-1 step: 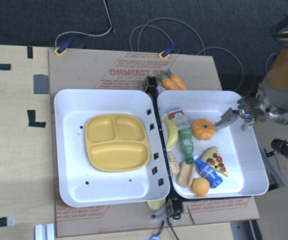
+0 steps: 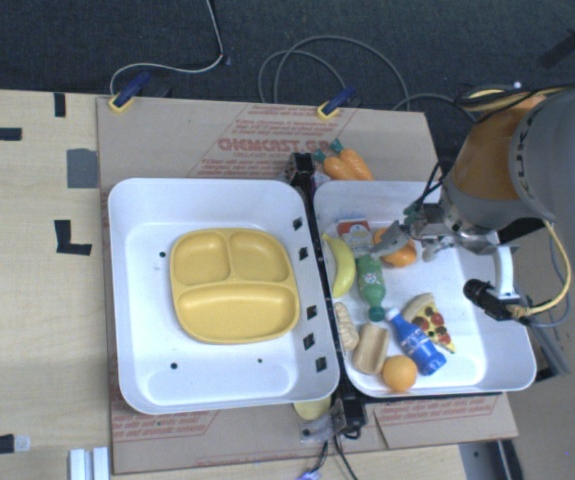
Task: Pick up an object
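Orange shows just under the hand (image 2: 404,236): a small round piece, which we take for a toy orange slice (image 2: 401,257), lies in the right bin (image 2: 507,363) touching or nearly touching the dark fingertips. We cannot tell whether the hand is open or closed, nor whether anything sits between its parts, so we do not count the piece as held. We judge the step in hand to be the approach and closing on a thing, with nothing yet lifted. Beside the hand, toward the divider between the bins, lie a banana (image 2: 341,265) and a green bottle (image 2: 372,283); further from it, toward the near rim, are a blue bottle (image 2: 417,343), a pizza slice (image 2: 430,318), a round orange (image 2: 400,373) and a tan cylinder (image 2: 371,348). The left bin (image 2: 137,368), well apart from the hand, carries a yellow tray (image 2: 234,283). The next move, we think, calls for a firm close on the orange piece, then a straight lift clear of the neighbouring banana and green bottle.
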